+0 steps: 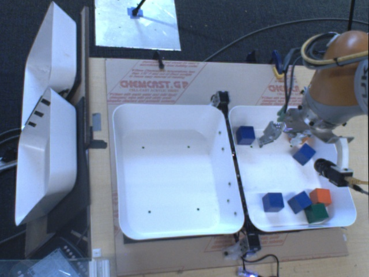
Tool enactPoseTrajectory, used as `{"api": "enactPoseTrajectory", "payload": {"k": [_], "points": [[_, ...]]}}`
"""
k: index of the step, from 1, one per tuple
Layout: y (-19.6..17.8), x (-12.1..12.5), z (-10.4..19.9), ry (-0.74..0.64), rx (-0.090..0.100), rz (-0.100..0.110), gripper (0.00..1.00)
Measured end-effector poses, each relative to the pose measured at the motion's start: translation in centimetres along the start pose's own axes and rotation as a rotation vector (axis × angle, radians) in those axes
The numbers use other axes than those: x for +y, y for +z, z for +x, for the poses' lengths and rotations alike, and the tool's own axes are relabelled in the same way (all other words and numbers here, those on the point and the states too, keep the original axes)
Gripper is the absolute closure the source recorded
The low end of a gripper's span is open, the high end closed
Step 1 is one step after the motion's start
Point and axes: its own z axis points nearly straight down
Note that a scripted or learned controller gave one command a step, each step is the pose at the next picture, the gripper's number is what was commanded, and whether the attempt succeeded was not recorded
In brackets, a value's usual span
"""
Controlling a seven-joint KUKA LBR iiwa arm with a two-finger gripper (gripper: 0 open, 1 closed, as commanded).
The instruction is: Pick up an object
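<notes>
Camera view: nearest, in the right bin (346, 215), a blue cube (273, 201), another blue cube (299, 201), a green cube (316, 213) and an orange cube (320, 196) cluster. Farther back, the gripper (270, 136) hangs, spread and holding nothing, just beside a blue block (245, 135); a tilted blue block (304, 153) lies near.

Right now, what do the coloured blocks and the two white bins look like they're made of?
The blocks, such as the orange block and green block, look matte and soft-edged, possibly foam or painted wood. The left bin and right bin look like glossy moulded plastic, given their rounded rims and light sheen.
</notes>
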Motion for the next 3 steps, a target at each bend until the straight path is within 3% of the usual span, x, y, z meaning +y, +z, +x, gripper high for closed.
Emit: {"api": "enactPoseTrajectory", "payload": {"k": [1,2,3], "points": [[14.3,-2.4,-3.7,0.004,0.001,0.012,0.0],[10.5,9.8,-1.2,-0.004,0.0,-0.005,0.0],[13.6,3.3,-5.4,0.005,0.0,0.004,0.0]]}}
